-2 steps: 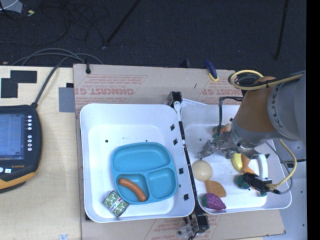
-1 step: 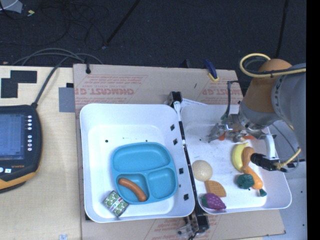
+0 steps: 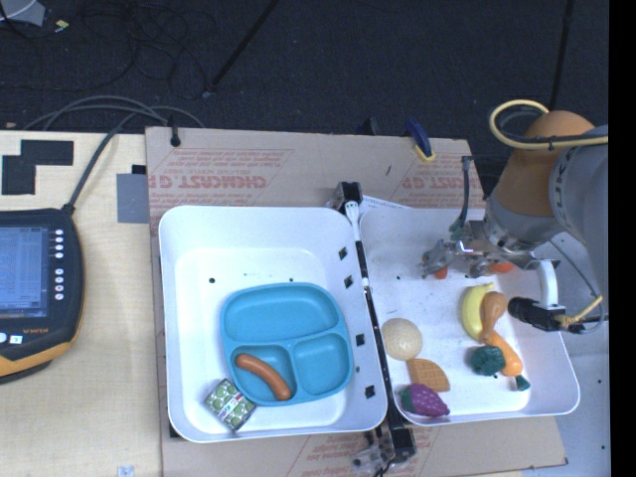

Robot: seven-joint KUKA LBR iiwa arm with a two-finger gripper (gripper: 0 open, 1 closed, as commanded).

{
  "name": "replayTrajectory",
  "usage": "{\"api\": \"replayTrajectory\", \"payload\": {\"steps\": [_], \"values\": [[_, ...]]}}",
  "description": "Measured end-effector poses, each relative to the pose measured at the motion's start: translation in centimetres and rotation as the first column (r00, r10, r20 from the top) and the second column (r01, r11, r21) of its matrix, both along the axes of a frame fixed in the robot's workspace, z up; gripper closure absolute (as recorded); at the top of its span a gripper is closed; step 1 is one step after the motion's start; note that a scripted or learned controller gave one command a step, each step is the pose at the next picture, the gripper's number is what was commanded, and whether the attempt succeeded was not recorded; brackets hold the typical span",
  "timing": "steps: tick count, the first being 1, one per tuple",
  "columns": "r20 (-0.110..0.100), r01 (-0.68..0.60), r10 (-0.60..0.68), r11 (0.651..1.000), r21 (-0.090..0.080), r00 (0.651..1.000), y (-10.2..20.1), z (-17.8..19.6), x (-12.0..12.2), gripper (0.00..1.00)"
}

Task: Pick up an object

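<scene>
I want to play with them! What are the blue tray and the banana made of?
Blue tray: probably plastic, going by its even colour, smooth moulded compartments and soft sheen. Banana: likely toy plastic or rubber, since its yellow is smooth and flat; which of the two is unclear.

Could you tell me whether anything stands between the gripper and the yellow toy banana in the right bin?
Nothing visible does. The gripper hangs over bare floor of the right white bin, and the yellow toy banana lies just below it in the camera view, with only open bin floor between them.
</scene>
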State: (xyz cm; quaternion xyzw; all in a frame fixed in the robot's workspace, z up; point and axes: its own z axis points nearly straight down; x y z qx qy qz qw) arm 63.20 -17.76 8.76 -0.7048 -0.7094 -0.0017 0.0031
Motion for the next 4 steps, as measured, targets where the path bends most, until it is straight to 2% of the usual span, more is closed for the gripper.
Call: {"api": "replayTrajectory", "payload": {"steps": [1, 2, 3, 4], "values": [[0.001, 0.005, -0.005, 1.0, -0.006, 1.0, 2.4, 0.0, 1.2, 0.0], [0.0, 0.006, -0.006, 1.0, -0.006, 1.0, 2.3, 1.0, 1.2, 1.0], [0.007, 0.002, -0.002, 1.0, -0.006, 1.0, 7.6, 9.1, 1.4, 1.0], [0.003, 0.0, 0.0, 1.0, -0.004, 1.0, 14.8, 11.9, 1.2, 1.0]]}}
